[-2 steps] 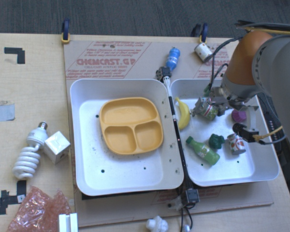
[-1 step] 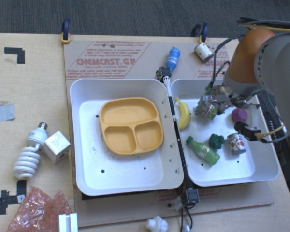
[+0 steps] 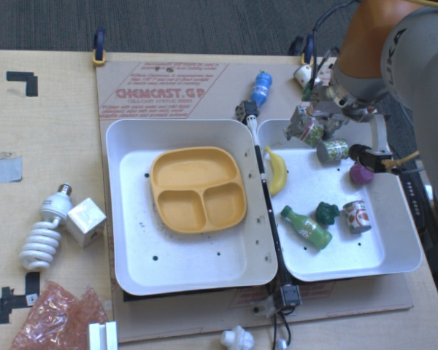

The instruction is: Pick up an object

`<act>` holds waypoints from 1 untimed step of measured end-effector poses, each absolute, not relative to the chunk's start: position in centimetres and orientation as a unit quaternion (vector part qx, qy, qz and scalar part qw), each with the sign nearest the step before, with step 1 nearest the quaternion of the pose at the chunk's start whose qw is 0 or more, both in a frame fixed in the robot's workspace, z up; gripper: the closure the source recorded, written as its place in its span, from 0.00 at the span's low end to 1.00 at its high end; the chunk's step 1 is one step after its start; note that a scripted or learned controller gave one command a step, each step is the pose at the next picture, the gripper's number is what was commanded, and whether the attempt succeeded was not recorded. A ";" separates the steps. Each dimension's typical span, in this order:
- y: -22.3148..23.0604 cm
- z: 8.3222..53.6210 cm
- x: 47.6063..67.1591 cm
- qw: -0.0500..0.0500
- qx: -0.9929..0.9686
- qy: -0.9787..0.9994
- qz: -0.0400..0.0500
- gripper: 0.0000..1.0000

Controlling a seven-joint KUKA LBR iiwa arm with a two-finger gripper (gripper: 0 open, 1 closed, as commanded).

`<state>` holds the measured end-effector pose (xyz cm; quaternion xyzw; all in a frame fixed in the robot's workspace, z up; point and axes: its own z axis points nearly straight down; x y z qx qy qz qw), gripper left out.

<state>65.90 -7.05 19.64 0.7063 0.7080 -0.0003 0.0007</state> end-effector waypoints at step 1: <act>-1.9 25.5 65.9 0.000 0.706 0.708 0.000 1.00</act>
